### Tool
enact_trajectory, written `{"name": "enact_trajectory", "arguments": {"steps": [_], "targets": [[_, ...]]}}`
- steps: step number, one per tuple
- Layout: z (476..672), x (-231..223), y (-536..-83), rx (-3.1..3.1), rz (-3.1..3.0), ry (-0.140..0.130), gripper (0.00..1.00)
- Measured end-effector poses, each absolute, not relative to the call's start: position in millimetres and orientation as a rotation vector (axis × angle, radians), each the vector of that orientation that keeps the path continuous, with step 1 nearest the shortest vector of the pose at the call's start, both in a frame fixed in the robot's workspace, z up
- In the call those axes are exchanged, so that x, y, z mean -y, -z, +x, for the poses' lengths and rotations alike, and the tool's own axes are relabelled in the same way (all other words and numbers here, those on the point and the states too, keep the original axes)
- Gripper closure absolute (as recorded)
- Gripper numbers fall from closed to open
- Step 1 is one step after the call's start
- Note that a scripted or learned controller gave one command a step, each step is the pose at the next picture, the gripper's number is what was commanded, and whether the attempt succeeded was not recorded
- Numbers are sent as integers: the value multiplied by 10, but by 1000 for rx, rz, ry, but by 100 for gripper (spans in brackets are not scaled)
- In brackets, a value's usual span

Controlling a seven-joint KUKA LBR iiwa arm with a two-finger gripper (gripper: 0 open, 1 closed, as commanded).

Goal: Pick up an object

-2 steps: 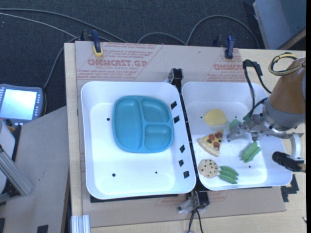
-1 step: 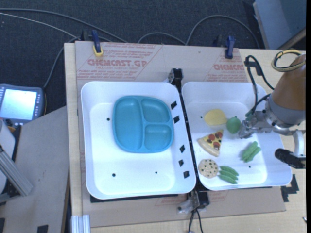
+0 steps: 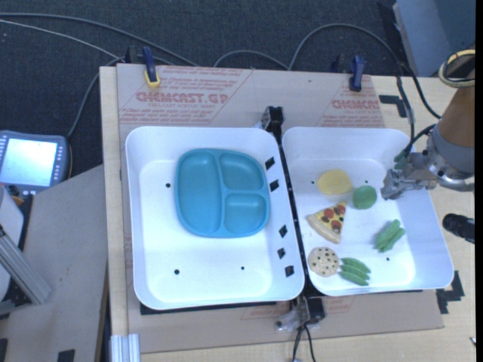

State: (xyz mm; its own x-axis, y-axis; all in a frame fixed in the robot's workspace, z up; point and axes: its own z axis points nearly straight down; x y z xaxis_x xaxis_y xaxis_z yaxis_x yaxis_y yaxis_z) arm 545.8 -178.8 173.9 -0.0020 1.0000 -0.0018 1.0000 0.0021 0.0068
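Grey claw (image 3: 394, 188) hovers low over right bin (image 3: 423, 274), just beside green ball (image 3: 364, 197), likely lining up a grasp; grip state unreadable.

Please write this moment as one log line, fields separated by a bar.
stage: approach | gripper: over right bin, beside green ball, holding nothing seen | left bin: blue tray
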Motion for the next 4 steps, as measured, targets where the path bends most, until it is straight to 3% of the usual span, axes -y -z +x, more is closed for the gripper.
{"name": "enact_trajectory", "arguments": {"steps": [1, 2, 4], "targets": [[5504, 1785, -2179, -2219, 2216, -5, 100], [5423, 1822, -2703, -2218, 2215, -5, 100], [5400, 761, -2458, -2231, 2219, 1, 100]]}}
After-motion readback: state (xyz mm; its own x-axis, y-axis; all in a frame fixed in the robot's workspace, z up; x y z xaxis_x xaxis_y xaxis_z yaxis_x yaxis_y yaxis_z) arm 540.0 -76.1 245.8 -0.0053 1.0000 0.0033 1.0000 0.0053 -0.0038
